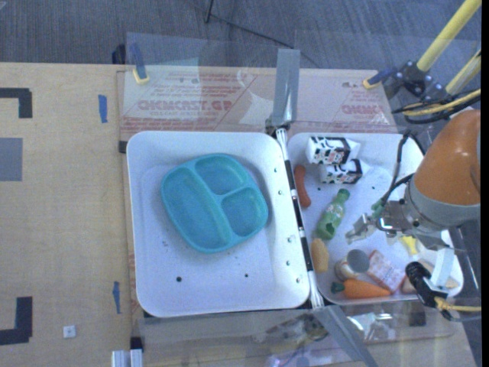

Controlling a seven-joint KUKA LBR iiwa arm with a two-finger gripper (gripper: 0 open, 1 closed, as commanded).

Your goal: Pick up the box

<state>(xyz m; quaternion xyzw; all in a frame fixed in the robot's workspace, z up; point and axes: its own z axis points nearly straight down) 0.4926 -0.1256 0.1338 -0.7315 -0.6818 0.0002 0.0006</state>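
I see two shallow white plastic bins side by side on a pale wooden bench. The left bin (153, 281) holds one thing: a smooth turquoise plate (215, 202), rounded and divided into three compartments, lying flat near the middle.

The right bin (382, 180) is crowded. The box (333, 159), a small carton printed in black and white cow patches, lies at the far end of the bin, near the top left corner; it may be two cartons pressed together, I cannot tell. Just below it, against the left wall, lies one slim red sausage-shaped piece (302, 186). One glossy green bottle (332, 215) lies tilted in the middle. Near the bottom edge I count one yellowish rounded piece (320, 254), one orange carrot (365, 288) and one pinkish packet (384, 267).

The grey arm with its orange band comes in from the right. Its metal gripper (367, 225) hangs over the middle of the right bin, just right of the bottle and well apart from the box. The fingers look spread apart, with nothing between them.
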